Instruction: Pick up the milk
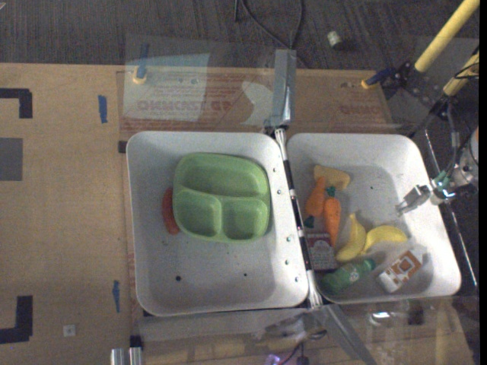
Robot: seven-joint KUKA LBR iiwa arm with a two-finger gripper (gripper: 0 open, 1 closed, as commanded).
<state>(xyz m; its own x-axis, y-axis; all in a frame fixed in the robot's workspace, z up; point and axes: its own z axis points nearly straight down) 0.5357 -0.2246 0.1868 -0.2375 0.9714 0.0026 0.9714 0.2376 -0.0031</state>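
Milk, a small white carton with brown print, lies flat in the right bin toward its 5 o'clock corner, long axis running roughly 2 to 8 o'clock. Pincer hovers at the bin's 3 o'clock rim, so the carton sits at about 6 o'clock from it; how far it gapes I cannot tell, and nothing shows in it. Bananas crowd the carton's 10 o'clock side and the bin wall its 4 o'clock side.
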